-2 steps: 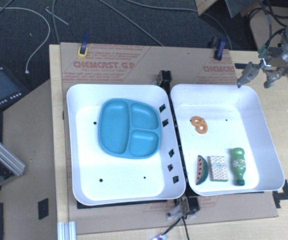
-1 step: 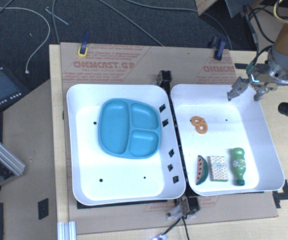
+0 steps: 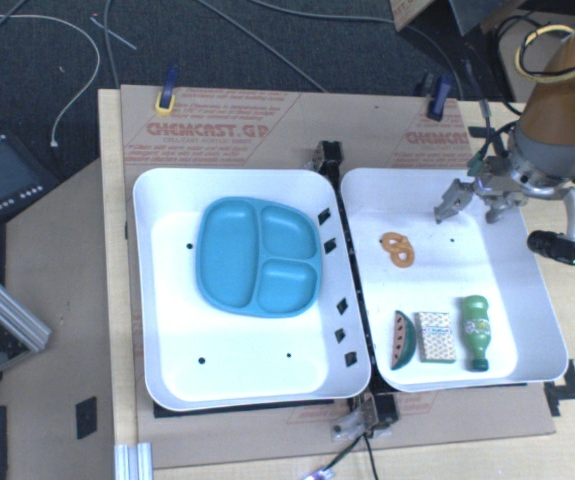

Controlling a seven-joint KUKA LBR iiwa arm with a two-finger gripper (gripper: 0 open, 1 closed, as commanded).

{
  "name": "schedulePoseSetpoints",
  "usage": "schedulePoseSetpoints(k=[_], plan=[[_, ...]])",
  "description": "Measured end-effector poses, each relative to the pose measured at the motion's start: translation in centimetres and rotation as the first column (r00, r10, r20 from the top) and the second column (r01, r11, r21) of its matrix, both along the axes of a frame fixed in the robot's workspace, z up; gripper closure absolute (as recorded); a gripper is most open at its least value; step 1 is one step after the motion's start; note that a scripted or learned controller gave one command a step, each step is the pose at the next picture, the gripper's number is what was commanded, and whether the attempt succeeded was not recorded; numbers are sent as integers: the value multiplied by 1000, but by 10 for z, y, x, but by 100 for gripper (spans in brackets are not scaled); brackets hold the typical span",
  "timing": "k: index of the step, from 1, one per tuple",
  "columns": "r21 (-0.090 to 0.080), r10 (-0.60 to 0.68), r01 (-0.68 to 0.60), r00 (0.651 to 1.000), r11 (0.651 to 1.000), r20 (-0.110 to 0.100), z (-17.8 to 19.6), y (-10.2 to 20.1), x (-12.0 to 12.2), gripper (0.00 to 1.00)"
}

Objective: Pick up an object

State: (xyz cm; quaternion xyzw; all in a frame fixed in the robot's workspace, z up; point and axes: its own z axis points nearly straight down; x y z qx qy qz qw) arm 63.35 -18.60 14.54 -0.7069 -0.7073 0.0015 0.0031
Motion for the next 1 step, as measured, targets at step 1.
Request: schedulePoseSetpoints(k=[1], plan=[[0, 1, -1, 1000, 1000, 0, -63, 3, 2, 0]])
